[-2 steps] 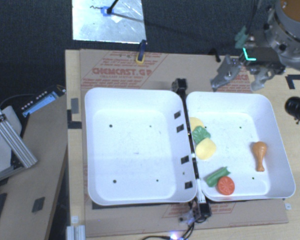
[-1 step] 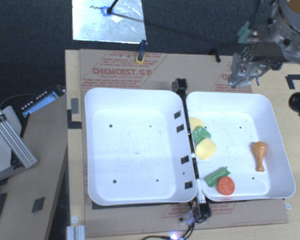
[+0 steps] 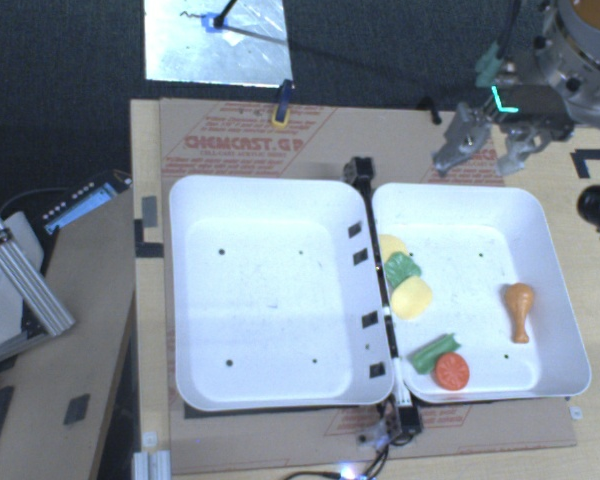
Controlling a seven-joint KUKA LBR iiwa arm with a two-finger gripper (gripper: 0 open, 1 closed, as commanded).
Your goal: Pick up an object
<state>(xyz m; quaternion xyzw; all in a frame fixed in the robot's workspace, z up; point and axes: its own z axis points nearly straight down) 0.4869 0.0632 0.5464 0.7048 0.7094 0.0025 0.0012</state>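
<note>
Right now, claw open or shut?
Open. The two-finger claw hangs above the far rim of the right-hand shallow white bin, its two grey fingers spread with a clear gap and nothing between them.

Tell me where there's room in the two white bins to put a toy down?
The left shallow white bin is bare white floor from wall to wall. In the right white bin, open floor lies between the yellow and green toy food by the divider and the brown toy drumstick. Its near-left corner is crowded by the red toy tomato.
</note>
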